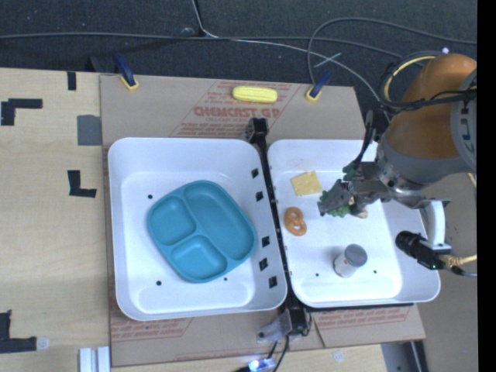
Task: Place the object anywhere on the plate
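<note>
Above the bins [124,208], partly legible cardboard print [232,111]

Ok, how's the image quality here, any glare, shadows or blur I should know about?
Camera view: even, soft lighting; the white bins are bright, near washed out, with faint shadows along their walls. The plate reads clearly. The gripper is dark and slightly blurred, so detail there is lost. Small items like the pretzel look soft.
</note>
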Robot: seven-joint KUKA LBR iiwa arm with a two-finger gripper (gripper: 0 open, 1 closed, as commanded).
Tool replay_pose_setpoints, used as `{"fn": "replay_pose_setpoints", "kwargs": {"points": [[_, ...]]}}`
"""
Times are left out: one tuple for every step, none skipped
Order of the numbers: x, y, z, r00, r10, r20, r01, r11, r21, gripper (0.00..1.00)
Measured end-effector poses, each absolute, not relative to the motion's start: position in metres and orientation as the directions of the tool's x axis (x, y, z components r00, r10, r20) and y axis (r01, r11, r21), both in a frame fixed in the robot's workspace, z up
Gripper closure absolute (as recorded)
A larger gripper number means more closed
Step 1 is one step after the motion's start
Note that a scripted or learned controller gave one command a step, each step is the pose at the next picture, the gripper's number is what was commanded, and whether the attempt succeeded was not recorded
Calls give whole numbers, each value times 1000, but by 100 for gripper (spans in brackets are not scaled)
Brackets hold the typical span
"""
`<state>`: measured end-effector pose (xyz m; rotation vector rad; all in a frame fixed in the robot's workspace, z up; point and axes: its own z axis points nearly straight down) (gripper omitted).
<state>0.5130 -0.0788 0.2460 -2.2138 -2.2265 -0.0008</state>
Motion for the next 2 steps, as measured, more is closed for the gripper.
{"fn": "replay_pose_setpoints", "kwargs": {"points": [[511,-22,249,-8,1000,2,1000,8,-2,100],[504,28,228,-5,1000,1,1000,5,-4,100]]}}
